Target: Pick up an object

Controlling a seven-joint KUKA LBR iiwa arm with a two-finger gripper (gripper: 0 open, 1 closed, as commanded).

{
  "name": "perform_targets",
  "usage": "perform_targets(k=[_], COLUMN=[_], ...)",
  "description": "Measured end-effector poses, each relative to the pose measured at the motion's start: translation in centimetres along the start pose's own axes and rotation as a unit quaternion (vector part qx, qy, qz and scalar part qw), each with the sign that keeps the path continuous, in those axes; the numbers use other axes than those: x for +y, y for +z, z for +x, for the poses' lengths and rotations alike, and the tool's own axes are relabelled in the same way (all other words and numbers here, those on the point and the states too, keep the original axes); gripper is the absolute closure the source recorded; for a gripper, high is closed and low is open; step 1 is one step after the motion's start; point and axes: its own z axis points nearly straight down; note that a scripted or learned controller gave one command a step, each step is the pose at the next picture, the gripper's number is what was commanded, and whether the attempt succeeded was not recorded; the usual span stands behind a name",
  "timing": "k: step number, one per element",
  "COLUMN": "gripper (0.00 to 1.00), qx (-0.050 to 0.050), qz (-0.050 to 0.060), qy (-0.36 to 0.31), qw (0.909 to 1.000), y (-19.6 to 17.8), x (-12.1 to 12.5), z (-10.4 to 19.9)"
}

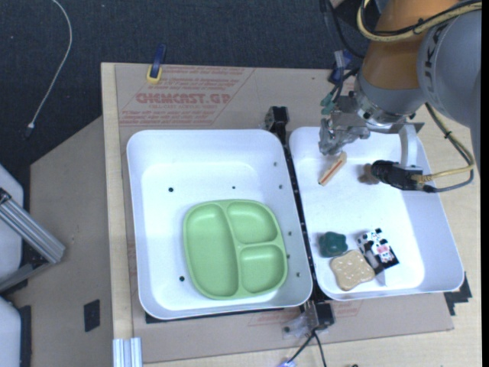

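Grey arm with orange band reaches in from the right, over the far end of the right shallow white bin [439, 228]. Gripper [334, 145] points down at the bin's far left corner, directly above the upper end of a slim tan-orange stick-shaped object [331, 168], which lies tilted on the bin floor. Jaws: cannot tell whether apart or together, nor whether they touch the stick.

Same bin, near end: dark teal rounded lump [332, 243]; just beside it a tan toast-shaped slice [351, 270]; a small black-and-white block [378, 249] touching the toast's right side.

Left shallow white bin [153, 174] holds a pale green three-compartment plastic tray [233, 247]. Both bins sit on the cardboard-covered worktop [122, 113].
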Motion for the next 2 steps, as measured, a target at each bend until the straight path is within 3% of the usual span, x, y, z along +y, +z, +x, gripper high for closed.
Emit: perform_targets(k=[2], gripper=[1.0], qx=[0.0], qz=[0.0], qy=[0.0], qw=[1.0], y=[0.7], x=[1.3], z=[10.6])
